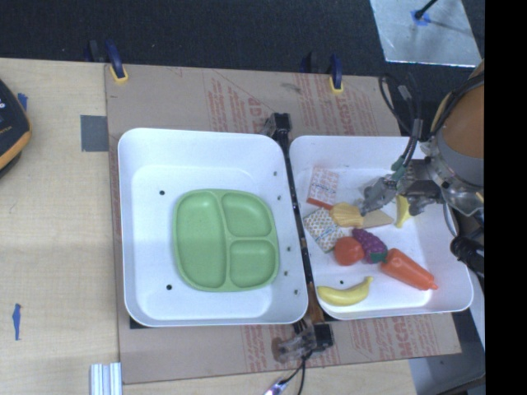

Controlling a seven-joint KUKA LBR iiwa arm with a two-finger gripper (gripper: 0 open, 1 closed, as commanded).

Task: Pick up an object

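Smooth plastic banana lay nearest; claw hung over the right bin, opening and grasp impossible to tell.

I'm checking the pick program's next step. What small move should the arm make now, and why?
Probably a short descent straight down. The gripper hangs low in the right bin, just beside the yellow toy and a flat tan piece, with nothing visibly between its jaws.

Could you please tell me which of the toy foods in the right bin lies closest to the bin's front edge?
The yellow banana. It lies along the front wall of the right bin, below the tomato, grapes and carrot.
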